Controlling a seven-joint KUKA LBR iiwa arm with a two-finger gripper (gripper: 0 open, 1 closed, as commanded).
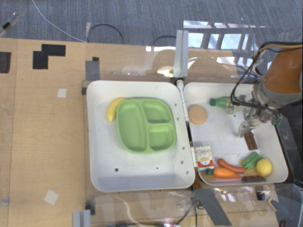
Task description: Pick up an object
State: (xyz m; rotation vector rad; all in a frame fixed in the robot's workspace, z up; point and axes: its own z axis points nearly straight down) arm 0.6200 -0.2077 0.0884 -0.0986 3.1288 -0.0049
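My gripper [248,127] hangs over the right side of the right bin [222,136], just above a small brown bar [250,140] lying on the bin floor. Nothing shows held in it. A green bottle [219,101] lies to its upper left, and a tan round bun [198,114] rests near the bin's left wall. Along the front of the bin sit a small juice carton [203,156], a carrot [226,173], a red sausage [230,165], a green vegetable [251,159] and a yellow lemon [263,167].
The left bin [109,169] holds a green divided plate [145,125] with a banana [112,109] tucked against its upper left edge. A metal post [181,53] stands behind the rim shared by the bins. Cables loop around the orange wrist band [284,72].
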